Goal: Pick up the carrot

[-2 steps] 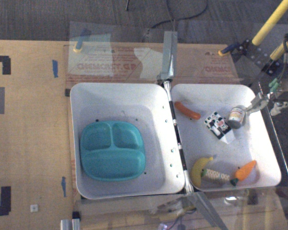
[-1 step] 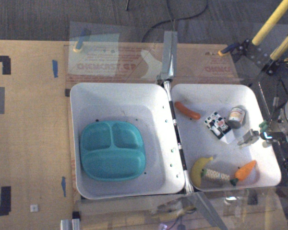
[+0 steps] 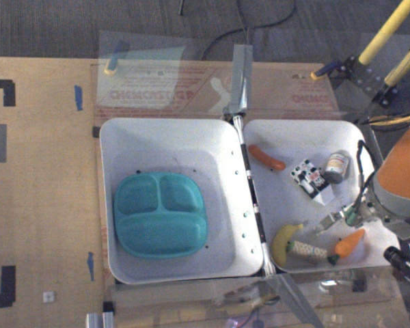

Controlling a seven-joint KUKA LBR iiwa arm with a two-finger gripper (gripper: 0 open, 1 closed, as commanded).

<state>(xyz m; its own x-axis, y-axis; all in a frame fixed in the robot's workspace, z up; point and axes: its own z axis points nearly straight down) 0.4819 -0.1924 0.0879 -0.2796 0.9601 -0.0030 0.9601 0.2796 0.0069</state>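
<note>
The orange carrot (image 3: 350, 242) with a green tip lies near the front right corner of the right bin (image 3: 369, 137). My gripper (image 3: 342, 217) hangs low over that bin, just above and slightly left of the carrot. I see nothing held in it. The arm's orange band (image 3: 402, 169) comes in from the right edge.
In the right bin a yellow banana (image 3: 284, 243) and a speckled object (image 3: 307, 250) lie left of the carrot. A red sausage (image 3: 266, 157), a black-and-white carton (image 3: 309, 178) and a small can (image 3: 336, 165) sit farther back. The left bin (image 3: 123, 139) holds a teal divided plate (image 3: 160, 214).
</note>
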